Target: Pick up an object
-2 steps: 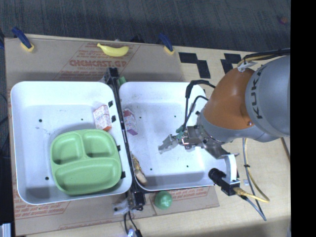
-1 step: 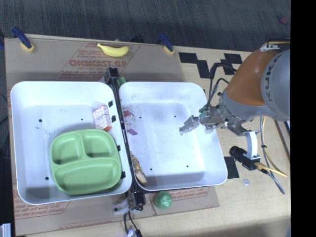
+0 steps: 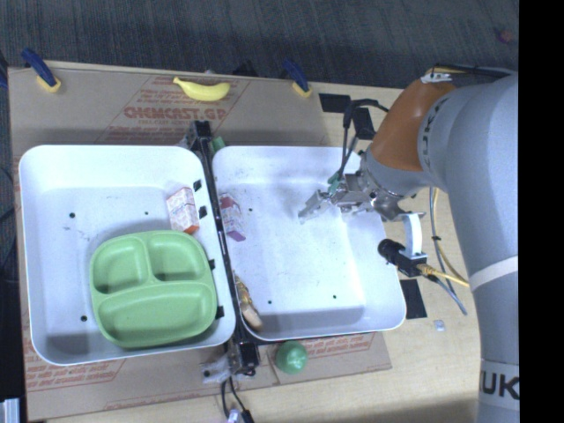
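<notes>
The gripper (image 3: 310, 208) sits above the upper middle of the right bin (image 3: 352, 311), its fingers pointing toward the frame's left, slightly spread and holding nothing. A small pink-and-white packet (image 3: 231, 218) lies at that bin's left edge, long axis running top to bottom. The left bin (image 3: 44, 236) holds a green divided tray (image 3: 154, 286) and a small orange-and-white carton (image 3: 181, 209) beside its upper right corner.

Open floor across the right bin (image 3: 291, 315) (small packet (image 3: 231, 218) against its left wall).
</notes>
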Controlling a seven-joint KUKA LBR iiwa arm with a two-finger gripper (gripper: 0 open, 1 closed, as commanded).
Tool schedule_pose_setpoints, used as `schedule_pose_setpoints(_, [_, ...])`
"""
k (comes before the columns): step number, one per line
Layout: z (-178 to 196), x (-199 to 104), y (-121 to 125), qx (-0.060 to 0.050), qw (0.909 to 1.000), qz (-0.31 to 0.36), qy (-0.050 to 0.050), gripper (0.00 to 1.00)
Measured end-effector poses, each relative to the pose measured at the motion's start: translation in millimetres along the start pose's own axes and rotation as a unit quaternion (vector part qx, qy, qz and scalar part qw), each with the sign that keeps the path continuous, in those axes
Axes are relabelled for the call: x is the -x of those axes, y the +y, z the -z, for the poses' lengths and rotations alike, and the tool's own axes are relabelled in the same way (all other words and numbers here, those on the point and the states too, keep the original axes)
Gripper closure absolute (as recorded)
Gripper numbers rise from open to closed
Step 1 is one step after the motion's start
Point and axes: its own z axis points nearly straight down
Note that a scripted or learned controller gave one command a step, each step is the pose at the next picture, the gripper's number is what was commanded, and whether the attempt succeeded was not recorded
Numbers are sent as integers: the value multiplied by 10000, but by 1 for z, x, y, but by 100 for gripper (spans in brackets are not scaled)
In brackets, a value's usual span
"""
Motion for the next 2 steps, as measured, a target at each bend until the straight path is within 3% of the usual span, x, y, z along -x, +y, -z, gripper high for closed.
schedule_pose_setpoints(1, [-18, 0, -120, -7, 10000, -2, 6, 0])
schedule_pose_setpoints(2, [-18, -16, -61, 5, 10000, 9, 2, 0])
